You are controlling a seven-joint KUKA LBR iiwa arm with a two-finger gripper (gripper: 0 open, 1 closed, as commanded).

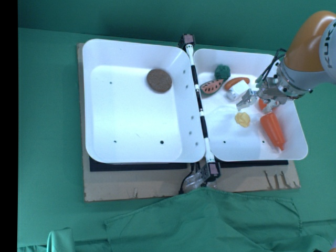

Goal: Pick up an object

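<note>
green cloth bench (pixel 47 114) | two white bins (pixel 105 56) on cardboard (pixel 105 190) | fingers (pixel 247 100) possibly open

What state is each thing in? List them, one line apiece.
gripper: low over the right bin, nothing seen between its fingers
brown disc: flat in the left bin, alone
carrot: lying in the right bin
yellow piece: resting left of the carrot
watermelon slice: lying near the divider
broccoli: resting behind the slice

Grey arm (pixel 294 80) with orange band, black cable, metallic gripper (pixel 258 103).
</note>
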